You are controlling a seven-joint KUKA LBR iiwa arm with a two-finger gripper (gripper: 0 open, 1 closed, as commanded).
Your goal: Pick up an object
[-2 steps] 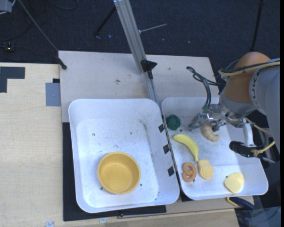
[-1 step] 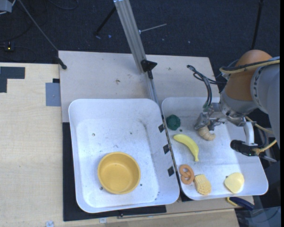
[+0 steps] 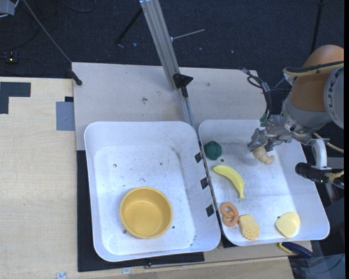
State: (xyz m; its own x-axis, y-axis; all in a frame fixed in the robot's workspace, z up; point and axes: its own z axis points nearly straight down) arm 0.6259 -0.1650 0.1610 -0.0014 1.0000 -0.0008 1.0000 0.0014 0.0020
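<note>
Yellow bowl (image 3: 146, 212) sits in left bin (image 3: 104, 138). Right bin (image 3: 302, 179) holds banana (image 3: 231, 179), pretzel (image 3: 229, 213), green ball (image 3: 213, 150). Gripper (image 3: 261, 147) low over a tan object (image 3: 263, 155), touching it; grasp cannot be told.

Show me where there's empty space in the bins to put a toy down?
Left white bin: bare floor behind and left of the round yellow bowl. Right white bin: a patch between the curved yellow banana and the pale yellow slice. Crowded near the pretzel, corn cob and gripper.
</note>
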